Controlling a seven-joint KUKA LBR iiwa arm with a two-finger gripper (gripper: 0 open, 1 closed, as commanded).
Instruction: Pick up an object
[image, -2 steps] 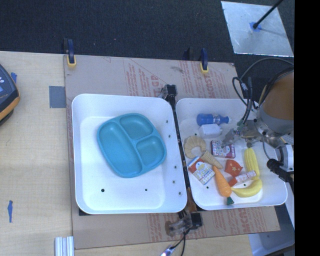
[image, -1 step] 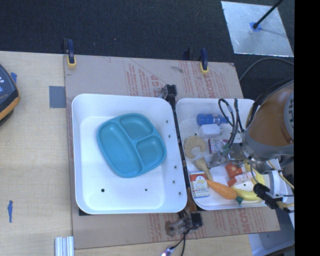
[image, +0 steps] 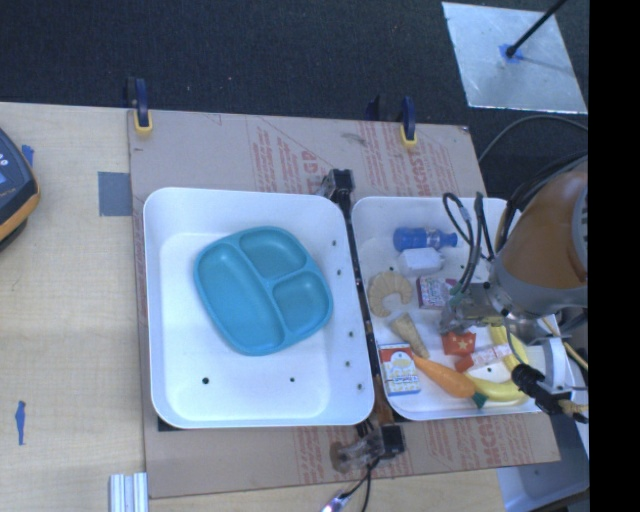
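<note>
- Near the bottom edge, a black clamp (image: 385, 440) and its loose cable are sitting just below the gap between the two bins.
- Over the right bin (image: 372, 225) the gripper (image: 462, 318) is hanging low above the clutter — whether its jaws are spread or pressed together I cannot tell, since the wrist is hiding them.
- Directly around it are lying a red packet (image: 459, 343), a carrot (image: 442, 376), a banana (image: 498, 388) and a small carton (image: 399, 369) at the near side; a blue bottle (image: 418, 239) is resting at the far side.
- Judging the step: the arm is lining up a grasp, most likely on the red packet.
- Doing it well is meaning a straight descent — centring on one item, avoiding the crowding banana.
- Left bin (image: 160, 300) is holding a blue tray (image: 262, 288), well apart.
</note>
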